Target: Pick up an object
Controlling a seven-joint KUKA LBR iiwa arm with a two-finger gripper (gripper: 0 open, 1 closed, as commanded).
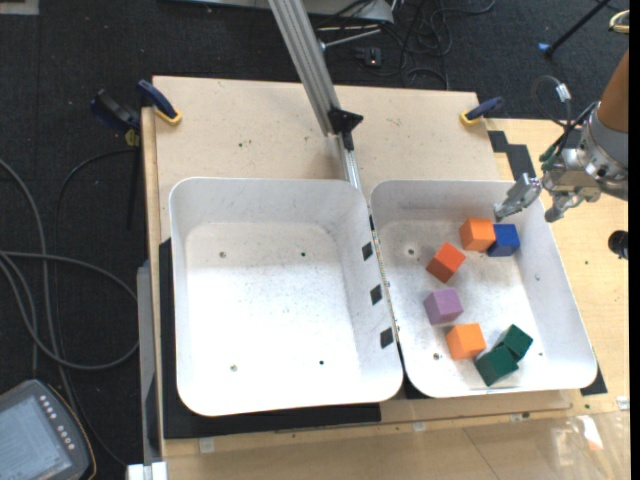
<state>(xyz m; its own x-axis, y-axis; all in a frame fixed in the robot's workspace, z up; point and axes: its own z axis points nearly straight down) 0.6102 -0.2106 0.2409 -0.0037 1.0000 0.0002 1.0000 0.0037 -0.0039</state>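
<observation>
Several small blocks lie in the right bin (410, 373): an orange block (477, 234) touching a blue block (504, 239) near the far right wall, a red-orange block (446, 261), a purple block (442, 305), another orange block (465, 340) and two dark green blocks (504, 354) at the front right. My gripper (535, 200) hangs at the right bin's far right edge, just above and right of the blue block. Its fingers stand apart with nothing between them.
The left bin (190, 258) sits beside the right one, their walls meeting in the middle. A slanted metal rail (305, 53) runs down to the bins' far junction. Clamps (160, 101) hold the board's far corners. Cables lie on the floor to the left.
</observation>
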